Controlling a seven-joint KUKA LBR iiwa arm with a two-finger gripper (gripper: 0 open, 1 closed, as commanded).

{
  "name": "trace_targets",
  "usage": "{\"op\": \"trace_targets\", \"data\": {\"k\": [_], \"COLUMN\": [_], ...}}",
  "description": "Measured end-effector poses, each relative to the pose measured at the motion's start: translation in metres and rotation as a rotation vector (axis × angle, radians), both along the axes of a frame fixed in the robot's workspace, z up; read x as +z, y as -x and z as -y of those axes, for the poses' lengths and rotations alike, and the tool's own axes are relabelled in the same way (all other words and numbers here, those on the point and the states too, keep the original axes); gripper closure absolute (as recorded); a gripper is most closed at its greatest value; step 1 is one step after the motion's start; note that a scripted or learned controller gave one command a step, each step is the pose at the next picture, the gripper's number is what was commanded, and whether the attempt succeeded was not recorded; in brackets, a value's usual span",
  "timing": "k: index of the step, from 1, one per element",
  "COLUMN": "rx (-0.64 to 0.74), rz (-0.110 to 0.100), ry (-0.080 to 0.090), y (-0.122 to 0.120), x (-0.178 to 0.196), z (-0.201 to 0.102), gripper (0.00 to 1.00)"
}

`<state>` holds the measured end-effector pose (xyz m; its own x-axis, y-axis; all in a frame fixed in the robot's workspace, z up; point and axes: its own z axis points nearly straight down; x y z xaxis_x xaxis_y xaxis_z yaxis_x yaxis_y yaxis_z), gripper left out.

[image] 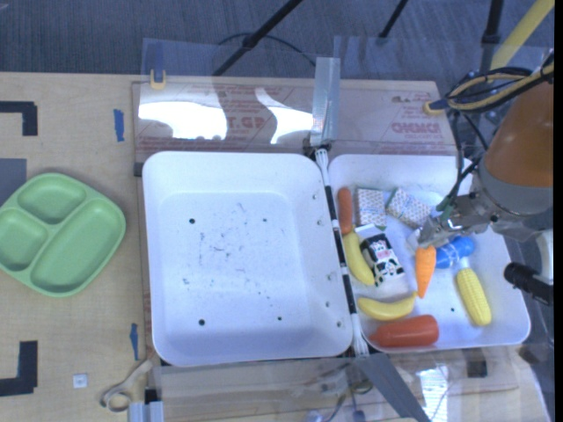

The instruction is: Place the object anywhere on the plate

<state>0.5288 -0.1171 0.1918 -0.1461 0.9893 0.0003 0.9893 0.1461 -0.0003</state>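
Hovering in the right bin (519, 323), jaws (437, 227) just above the toy carrot (424, 271), its long axis running near-far; spread or pressed, impossible to tell. Green plate (60, 234) lying far left on the bench (79, 112).

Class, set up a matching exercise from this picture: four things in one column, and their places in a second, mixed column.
Things:
1. green plate
2. corn cob
3. red sausage
4. carrot

Places:
A. right bin, along its near edge
B. on the bench, left of both bins
C. right bin, just below the claw
D. right bin, near its right wall

Pairs: 1-B, 2-D, 3-A, 4-C
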Motion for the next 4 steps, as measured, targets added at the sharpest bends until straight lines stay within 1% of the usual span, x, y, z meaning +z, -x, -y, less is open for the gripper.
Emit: {"op": "trace_targets", "data": {"k": [1, 2, 3, 4], "rx": [0.268, 0.417, 0.417, 0.463], "rz": [0.013, 0.003, 0.003, 0.000], "ry": [0.005, 0.000, 0.000, -0.001], "y": [-0.032, -0.079, -0.079, -0.020], "x": [-0.074, -0.007, -0.007, -0.008], "z": [-0.009, -0.079, -0.079, -0.170], "gripper": [1.00, 1.00, 0.00, 0.00]}}
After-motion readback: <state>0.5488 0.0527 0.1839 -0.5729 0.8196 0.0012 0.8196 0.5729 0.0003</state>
